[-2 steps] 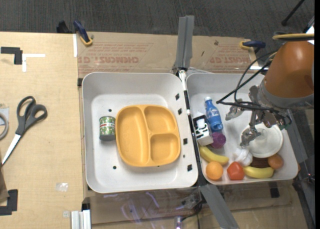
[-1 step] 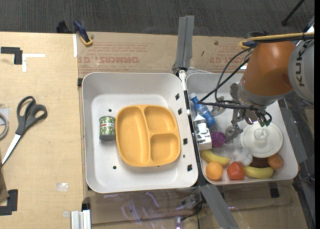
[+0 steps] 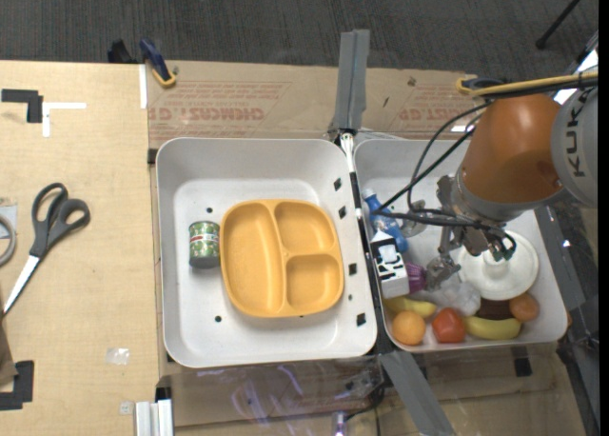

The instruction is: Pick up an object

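The tool (image 3: 455, 258) is seen low in the right bin (image 3: 552, 325), at the lower right of the frame, under the orange wrist band; whether it is wide, narrow or closed on anything cannot be told, as it is masked by cables and the clutter beneath it. Directly under it lies a crumpled clear wrapper (image 3: 455, 289), just beside a white dish (image 3: 502, 270).

The object to be picked is judged to be among the clutter along the bin's lower edge: an orange (image 3: 409, 327), a tomato (image 3: 449, 326) and a banana (image 3: 495, 327). The banana's long axis is laid roughly left to right along the lower wall, with its ends curved slightly upward. For a sound grasp, the descent should be kept vertical and centred on one item, and the closing line set across the banana's short width rather than along its length. The items are touching, so neighbours may be nudged.

A yellow divided plate (image 3: 283, 258) and a small green can (image 3: 204, 244) are seen in the left bin (image 3: 176, 329).
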Robot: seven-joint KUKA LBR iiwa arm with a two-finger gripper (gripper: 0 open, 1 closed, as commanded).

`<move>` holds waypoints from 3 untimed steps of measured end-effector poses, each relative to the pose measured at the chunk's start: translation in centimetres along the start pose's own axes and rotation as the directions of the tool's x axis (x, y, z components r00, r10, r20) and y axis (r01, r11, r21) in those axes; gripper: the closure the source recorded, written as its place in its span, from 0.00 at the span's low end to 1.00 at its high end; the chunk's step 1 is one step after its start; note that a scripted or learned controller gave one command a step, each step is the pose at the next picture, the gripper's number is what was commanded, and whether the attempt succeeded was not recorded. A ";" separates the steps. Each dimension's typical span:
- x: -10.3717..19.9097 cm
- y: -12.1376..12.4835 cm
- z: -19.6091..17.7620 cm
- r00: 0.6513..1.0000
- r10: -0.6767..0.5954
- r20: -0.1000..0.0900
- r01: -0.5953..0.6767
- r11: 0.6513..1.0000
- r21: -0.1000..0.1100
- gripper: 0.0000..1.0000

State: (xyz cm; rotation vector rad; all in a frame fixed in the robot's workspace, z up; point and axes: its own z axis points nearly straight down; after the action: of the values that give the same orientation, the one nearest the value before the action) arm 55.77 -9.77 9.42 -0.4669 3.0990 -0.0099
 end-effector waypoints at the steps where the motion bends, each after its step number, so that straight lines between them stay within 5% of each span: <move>1: -0.2 0.2 -1.0 1.000 -0.005 0.004 0.005 1.000 0.000 1.00; 2: 7.1 -8.5 -7.9 0.983 0.186 -0.003 -0.186 0.983 -0.004 1.00; 3: 9.2 -6.0 0.2 0.983 0.185 -0.005 -0.185 0.983 -0.007 1.00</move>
State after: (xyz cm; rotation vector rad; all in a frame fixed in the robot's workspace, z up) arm 48.70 -18.22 9.22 -0.1776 3.1337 0.0013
